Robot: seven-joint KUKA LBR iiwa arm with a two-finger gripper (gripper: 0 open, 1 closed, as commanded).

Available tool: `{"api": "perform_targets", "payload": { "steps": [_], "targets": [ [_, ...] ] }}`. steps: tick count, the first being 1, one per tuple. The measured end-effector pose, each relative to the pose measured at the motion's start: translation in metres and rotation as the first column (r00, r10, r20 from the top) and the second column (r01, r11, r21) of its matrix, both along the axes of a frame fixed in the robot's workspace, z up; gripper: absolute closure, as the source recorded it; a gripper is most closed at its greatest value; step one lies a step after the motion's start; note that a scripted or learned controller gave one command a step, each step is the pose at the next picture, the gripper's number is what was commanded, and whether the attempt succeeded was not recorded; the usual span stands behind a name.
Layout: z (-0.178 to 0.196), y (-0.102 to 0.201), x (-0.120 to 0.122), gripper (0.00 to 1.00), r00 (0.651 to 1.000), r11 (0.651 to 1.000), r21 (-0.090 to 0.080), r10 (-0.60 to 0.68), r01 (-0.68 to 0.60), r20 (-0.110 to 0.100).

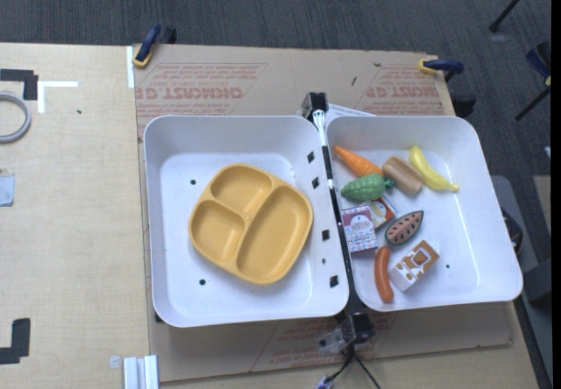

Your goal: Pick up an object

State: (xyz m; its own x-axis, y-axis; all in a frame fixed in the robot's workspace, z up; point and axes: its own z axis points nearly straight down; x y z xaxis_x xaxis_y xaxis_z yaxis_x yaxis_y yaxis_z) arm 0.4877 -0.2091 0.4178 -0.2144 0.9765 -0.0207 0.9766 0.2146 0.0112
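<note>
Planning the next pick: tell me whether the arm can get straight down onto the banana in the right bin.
Probably yes. The banana lies at the far right of the toy cluster with nothing on top of it; the hot dog sits close beside it, and the bin wall is near, so room for a grasp is tight.

Bright, even light; soft shadows; img slightly blurry.

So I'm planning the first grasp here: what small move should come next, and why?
Probably bring the arm over the right bin above the banana: all the small items lie there, and the banana sits apart near the far edge.
</note>
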Motion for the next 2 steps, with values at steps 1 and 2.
{"api": "perform_targets", "payload": {
  "steps": [1,2],
  "targets": [
    [0.0097,-0.0002,0.0012,1.0,1.0,1.0,-0.002,0.003,-0.003,0.002],
    [0.0194,-0.0003,0.0023,1.0,1.0,1.0,-0.004,0.005,-0.005,0.004]
  ]
}}
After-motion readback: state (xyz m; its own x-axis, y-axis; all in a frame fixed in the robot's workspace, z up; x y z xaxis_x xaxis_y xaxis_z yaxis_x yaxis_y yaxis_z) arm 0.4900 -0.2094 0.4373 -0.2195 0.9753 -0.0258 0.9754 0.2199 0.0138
